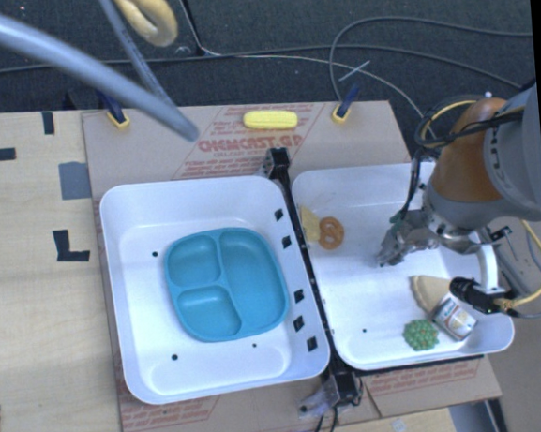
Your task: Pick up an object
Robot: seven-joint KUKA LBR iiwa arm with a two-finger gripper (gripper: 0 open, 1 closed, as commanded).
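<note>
Bench inspection, largest item first. Two white bins are counted: the left bin (125,270) at centre frame and the right bin (376,342) at centre right, touching along a black divider. One arm (491,158) is seen entering from the right edge of the frame. One blue divided tray (225,282), with three compartments, is lying in the left bin. In the right bin four small things are counted: one pale wedge (429,289) at lower right, one small can (453,317) just below it, one green knobbly ball (419,334) beside the can, and one orange ring (330,232) near the divider, beside a pale yellow piece too blurred to be named. One yellow banana-like piece (270,119) is lying outside the bins, at upper centre.

The gripper (394,249) is positioned over bare floor of the right bin, between the ring and the wedge. Whether it is clenched or released cannot be told; nothing is seen held.

The step in hand is judged to be the approach; no object has yet been picked. A shift toward the wedge or the ring is called for before any descent.
</note>
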